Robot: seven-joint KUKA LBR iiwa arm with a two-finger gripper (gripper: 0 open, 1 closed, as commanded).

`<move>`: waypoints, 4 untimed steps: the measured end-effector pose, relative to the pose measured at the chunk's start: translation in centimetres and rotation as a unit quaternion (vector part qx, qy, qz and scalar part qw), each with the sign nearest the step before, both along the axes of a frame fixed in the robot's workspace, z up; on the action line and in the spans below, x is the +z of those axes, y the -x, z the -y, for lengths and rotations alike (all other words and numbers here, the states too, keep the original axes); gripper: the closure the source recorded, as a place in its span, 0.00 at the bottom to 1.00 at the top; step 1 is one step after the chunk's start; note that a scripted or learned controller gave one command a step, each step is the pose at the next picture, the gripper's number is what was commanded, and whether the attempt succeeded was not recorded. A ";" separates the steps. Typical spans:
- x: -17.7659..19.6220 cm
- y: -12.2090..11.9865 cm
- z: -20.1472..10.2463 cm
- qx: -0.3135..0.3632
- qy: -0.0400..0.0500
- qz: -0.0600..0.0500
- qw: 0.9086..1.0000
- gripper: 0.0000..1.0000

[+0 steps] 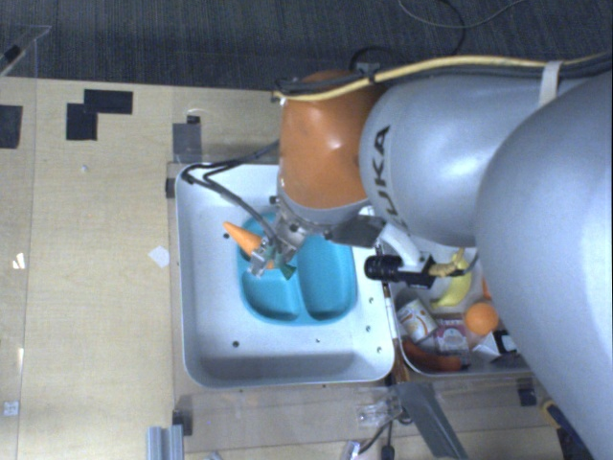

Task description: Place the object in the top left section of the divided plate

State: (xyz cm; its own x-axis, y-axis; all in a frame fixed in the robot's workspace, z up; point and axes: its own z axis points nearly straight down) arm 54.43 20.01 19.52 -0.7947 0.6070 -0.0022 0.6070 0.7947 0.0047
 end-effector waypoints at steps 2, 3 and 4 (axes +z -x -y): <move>3.7 4.5 -3.6 0.026 0.001 -0.001 1.000 1.00; 9.9 -2.4 -1.3 0.034 0.000 0.002 0.999 1.00; 3.8 5.3 -2.2 0.034 0.000 -0.001 0.999 1.00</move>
